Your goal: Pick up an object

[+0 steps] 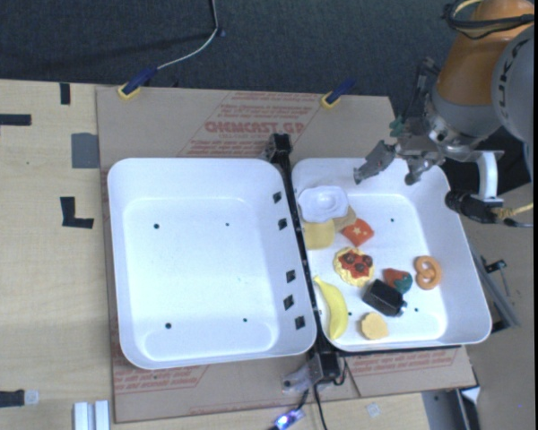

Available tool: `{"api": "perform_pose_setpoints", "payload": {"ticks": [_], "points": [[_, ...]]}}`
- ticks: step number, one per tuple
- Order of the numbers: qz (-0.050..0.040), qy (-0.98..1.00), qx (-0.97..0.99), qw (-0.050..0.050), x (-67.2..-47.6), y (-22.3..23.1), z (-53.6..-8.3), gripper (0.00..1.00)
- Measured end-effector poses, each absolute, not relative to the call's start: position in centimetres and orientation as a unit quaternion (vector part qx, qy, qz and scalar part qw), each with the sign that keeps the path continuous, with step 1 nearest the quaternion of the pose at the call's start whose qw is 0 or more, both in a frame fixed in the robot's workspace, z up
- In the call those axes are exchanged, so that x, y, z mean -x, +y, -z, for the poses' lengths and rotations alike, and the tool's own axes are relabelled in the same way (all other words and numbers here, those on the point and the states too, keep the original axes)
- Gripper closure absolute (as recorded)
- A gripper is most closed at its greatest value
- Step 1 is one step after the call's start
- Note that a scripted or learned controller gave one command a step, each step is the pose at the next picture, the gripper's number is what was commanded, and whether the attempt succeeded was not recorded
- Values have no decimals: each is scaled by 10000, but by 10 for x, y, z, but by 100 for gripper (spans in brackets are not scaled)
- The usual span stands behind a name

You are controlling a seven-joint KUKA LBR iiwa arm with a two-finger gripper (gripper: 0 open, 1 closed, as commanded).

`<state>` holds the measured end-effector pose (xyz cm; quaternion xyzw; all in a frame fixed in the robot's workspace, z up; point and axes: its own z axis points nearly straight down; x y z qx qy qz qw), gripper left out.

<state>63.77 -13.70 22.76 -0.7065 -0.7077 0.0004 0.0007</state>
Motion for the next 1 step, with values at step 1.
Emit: {"api": "perform_pose_setpoints", "payload": {"ticks": [1], "points": [[21, -7098, 7044, -7, -611, -71, -299, 0]]}}
